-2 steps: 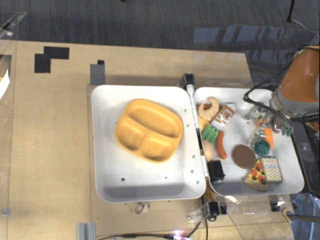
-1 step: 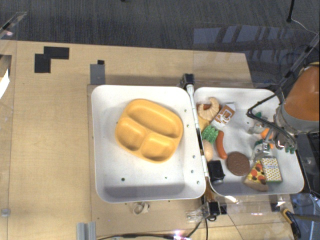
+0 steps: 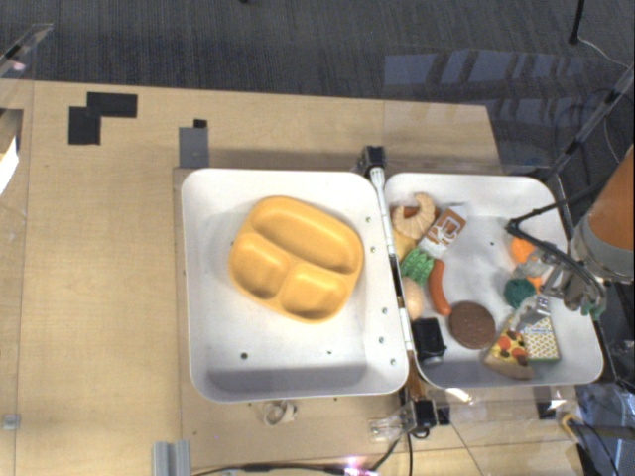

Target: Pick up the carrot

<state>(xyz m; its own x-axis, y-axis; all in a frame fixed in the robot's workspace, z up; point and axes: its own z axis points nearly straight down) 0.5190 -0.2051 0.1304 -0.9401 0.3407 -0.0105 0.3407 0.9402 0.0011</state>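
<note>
Carrot (image 3: 523, 250) lying in the right bin (image 3: 496, 181), toward its right side, just beside the gripper (image 3: 544, 291). Hanging low there, above a teal piece (image 3: 519, 291) and a pizza slice (image 3: 511, 350); showing too unclearly to tell whether open or closed.

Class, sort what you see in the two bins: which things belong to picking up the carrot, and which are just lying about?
Job: carrot; gripper.

Lying about: yellow tray; hot dog; brown disc; pizza slice; green block.
</note>
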